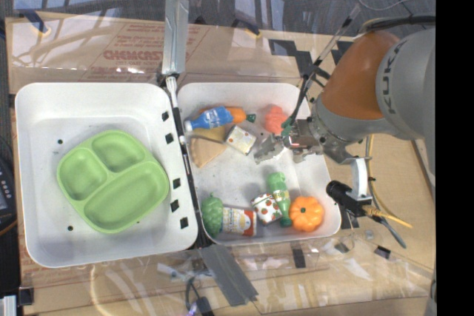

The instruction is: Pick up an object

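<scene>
Gripper (272, 146) reaches in from the right, low over the middle of the right bin (244, 91), its grey arm (385, 89) bent above the bin's right rim; whether it grips anything cannot be told. Beside it lie a pink toy (275, 118), a small white carton (241, 139), a blue bottle (211, 118) and a tan wedge (208, 152). Nearer the front rim sit a green bottle (278, 189) and an orange pumpkin (306, 212). A green divided plate (112, 180) rests in the left bin (44, 103).

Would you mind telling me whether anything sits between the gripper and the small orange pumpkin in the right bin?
Yes. The gripper hangs over the upper middle of the right bin; the pumpkin lies in the near right corner. A green bottle-shaped toy lies roughly between them.
</scene>
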Motion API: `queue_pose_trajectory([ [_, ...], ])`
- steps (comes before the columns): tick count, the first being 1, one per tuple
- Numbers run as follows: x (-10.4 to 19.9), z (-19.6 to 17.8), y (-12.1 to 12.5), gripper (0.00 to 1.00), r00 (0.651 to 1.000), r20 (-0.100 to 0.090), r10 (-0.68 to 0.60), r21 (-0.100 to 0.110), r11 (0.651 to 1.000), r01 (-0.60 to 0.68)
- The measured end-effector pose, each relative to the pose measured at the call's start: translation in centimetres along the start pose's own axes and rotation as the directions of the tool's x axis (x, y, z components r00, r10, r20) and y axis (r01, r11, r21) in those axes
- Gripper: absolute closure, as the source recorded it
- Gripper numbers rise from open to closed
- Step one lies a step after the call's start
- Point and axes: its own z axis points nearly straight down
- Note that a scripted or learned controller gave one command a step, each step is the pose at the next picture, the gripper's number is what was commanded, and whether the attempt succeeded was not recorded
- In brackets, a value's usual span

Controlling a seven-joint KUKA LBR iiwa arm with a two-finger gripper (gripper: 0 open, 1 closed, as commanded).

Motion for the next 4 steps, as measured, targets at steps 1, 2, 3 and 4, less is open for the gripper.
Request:
queue_pose_trajectory([
  [1, -3.0, 9.0, -4.2, 0.0, 1.0, 0.0, 0.0, -0.007, 1.0, 0.0],
  [2, -3.0, 8.0, -4.2, 1.0, 1.0, 0.001, -0.005, -0.007, 1.0, 0.005],
  [3, 1.5, -4.0, 2.1, 1.0, 1.0, 0.001, -0.025, -0.01, 1.0, 0.025],
  [4, 3.8, -5.2, 4.6, 1.0, 0.984, 0.003, -0.18, -0.008, 0.984, 0.18],
])
